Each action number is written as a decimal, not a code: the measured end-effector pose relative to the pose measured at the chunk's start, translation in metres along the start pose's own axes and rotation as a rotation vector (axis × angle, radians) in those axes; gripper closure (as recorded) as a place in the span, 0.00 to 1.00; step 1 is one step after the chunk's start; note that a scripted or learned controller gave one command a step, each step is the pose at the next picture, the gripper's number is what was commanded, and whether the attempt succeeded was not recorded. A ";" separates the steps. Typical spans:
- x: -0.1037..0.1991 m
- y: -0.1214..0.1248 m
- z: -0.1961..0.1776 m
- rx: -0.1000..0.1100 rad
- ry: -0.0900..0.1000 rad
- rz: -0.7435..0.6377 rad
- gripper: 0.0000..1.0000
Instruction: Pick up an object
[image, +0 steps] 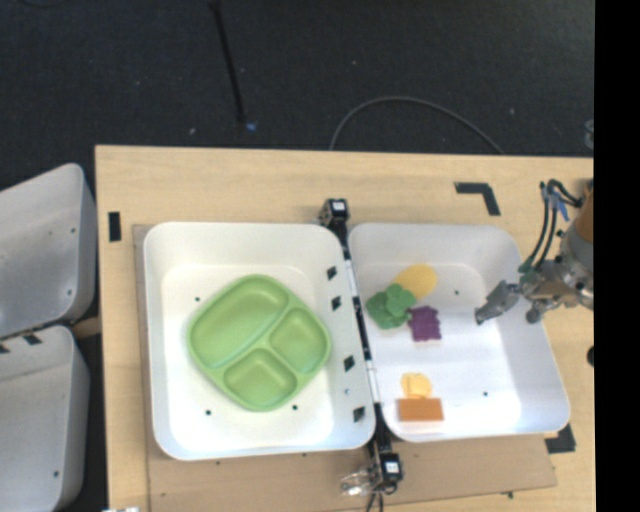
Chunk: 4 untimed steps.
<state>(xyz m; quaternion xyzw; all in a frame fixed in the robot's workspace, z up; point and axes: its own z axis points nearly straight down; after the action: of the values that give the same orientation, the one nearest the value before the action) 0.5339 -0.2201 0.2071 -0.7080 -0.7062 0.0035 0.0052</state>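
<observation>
A cluster of small toys fills the right bin: a green piece touching a purple one, a yellow one just behind, and a yellow bit against an orange block. With the pieces packed so tightly, a descent could nudge neighbours or close on two at once. The gripper hangs at the bin's right edge, wrist reaching in from the right, fingers apparently spread and holding nothing, though the view is small; a green tray sits in the left bin.
</observation>
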 end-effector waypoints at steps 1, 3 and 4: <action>0.001 0.003 -0.007 -0.012 -0.003 -0.004 0.00; -0.005 0.000 0.108 -0.010 -0.003 -0.001 0.00; -0.006 0.001 0.095 -0.016 -0.005 0.001 1.00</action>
<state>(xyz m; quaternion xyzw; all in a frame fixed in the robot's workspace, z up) 0.5340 -0.2258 0.1126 -0.7084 -0.7058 -0.0006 -0.0022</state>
